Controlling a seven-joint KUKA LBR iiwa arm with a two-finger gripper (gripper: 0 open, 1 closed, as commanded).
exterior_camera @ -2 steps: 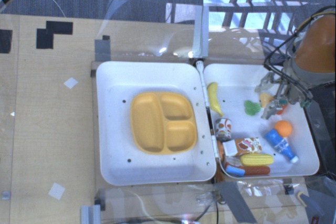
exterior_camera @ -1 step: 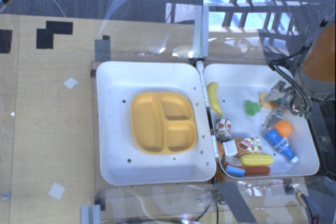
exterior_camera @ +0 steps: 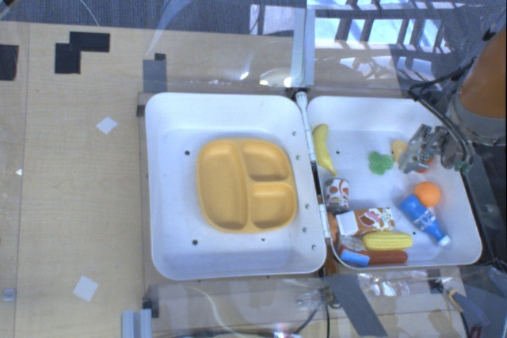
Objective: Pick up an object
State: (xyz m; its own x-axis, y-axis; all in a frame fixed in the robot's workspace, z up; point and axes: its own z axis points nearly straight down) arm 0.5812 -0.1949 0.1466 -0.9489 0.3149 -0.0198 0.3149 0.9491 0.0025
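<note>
Robotics lab: bench (exterior_camera: 71, 194) w/ two white bins (exterior_camera: 170, 249), clear guards, cables, grey carpet.

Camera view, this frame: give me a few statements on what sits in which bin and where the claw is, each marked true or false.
1. The yellow divided tray lies in the left bin. True.
2. The banana lies in the left bin beside the tray. False: it lies in the right bin, near the wall between the bins.
3. The claw is over the right bin. True.
4. The orange ball sits on the divided tray. False: it rests in the right bin, next to the blue bottle.
5. The corn cob lies near the right bin's front edge. True.
</note>
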